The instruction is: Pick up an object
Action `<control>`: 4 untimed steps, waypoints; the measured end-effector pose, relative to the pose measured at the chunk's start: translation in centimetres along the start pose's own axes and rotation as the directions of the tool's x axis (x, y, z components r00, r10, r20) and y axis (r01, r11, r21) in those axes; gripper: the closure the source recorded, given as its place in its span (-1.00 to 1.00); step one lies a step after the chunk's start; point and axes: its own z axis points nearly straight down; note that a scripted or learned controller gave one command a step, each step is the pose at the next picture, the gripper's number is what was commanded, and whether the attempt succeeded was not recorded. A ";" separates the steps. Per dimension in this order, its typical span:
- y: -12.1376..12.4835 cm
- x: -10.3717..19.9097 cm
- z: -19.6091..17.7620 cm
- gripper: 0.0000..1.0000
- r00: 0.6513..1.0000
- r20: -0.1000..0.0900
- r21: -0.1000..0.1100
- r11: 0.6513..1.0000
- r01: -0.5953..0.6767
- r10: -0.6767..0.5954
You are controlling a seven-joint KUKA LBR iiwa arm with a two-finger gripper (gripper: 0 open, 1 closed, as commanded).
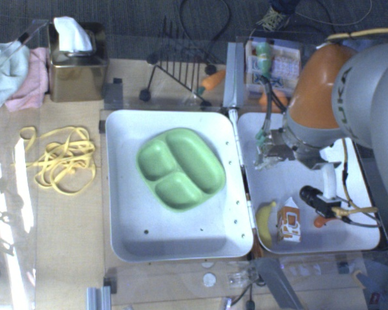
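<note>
1. Yellow curved banana-shaped piece and small orange-and-white printed carton were seen nearest, at the near-left corner of the right shallow white bin. The banana was set against the bin's left wall, with the carton just beside it. Contact between the two could not be resolved.
2. A small orange-red piece was noted just right of the carton; it was too small to identify.
3. The grey two-finger gripper was seen over the far-left part of the same bin, well apart from both items. No object was seen in it. Whether it was spread or closed could not be told.
4. The carton was judged the best target: light, with fairly stiff card walls that could crush under a hard squeeze, and probably slick print. A hold across two opposite flat faces, near the middle, was advised.
5. The banana was judged the poorer target: rounded, likely smooth, and blocked by the wall on one side.
6. The green three-compartment plastic plate in the left white bin was judged hardest: wide and shallow, with only the rim to pinch.
</note>
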 end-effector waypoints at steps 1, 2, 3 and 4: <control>-7.5 -8.2 6.0 1.00 0.997 0.000 0.002 0.997 -0.075 0.075; -7.4 -8.2 6.0 -1.00 0.997 0.000 0.002 0.997 -0.076 0.076; -7.3 -7.8 9.7 -1.00 0.991 0.001 0.000 0.991 0.133 -0.133; -0.6 -9.2 11.0 -1.00 0.987 0.002 -0.004 0.986 0.164 -0.164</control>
